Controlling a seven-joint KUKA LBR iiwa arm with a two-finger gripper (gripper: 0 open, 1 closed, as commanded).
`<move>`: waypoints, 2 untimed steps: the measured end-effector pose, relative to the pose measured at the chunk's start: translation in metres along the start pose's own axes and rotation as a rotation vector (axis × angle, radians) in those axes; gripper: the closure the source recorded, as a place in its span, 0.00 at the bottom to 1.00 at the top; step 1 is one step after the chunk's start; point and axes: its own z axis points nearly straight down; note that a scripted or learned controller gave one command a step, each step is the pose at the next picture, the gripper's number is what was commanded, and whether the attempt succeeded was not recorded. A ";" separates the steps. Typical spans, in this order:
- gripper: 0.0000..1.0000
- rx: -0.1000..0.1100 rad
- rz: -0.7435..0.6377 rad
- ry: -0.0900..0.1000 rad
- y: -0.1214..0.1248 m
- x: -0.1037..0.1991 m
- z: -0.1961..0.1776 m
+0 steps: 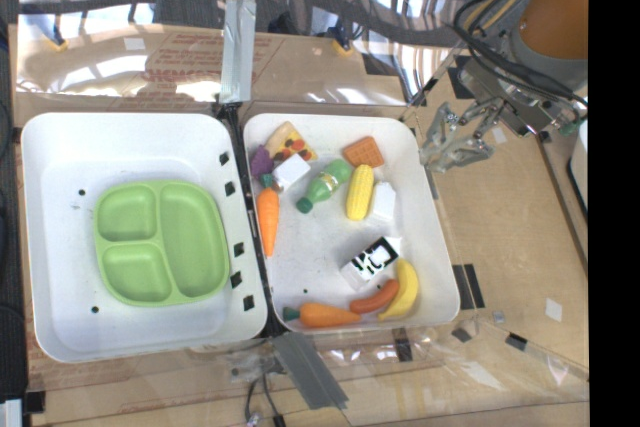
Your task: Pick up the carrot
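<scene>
Looks light, hard and smooth: carrot (268,221) by the right bin's (432,215) left wall. Best pinched mid-body. Tool (452,143) outside; grip state unclear.

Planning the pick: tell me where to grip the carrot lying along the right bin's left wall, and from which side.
Grip the carrot across its thick orange upper half, coming straight down from above. It lies flat, lengthwise beside the right bin's left wall, so set the jaws across its width; the wall side looks tight, so a slight offset towards the bin's middle probably helps.

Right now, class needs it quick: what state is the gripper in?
Gripper: fingers look spread open, holding nothing, hanging past the right bin's right rim.
</scene>
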 end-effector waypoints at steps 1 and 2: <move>1.00 -0.008 -0.244 0.003 0.043 0.053 0.048; 1.00 -0.010 -0.470 0.002 0.037 0.042 0.078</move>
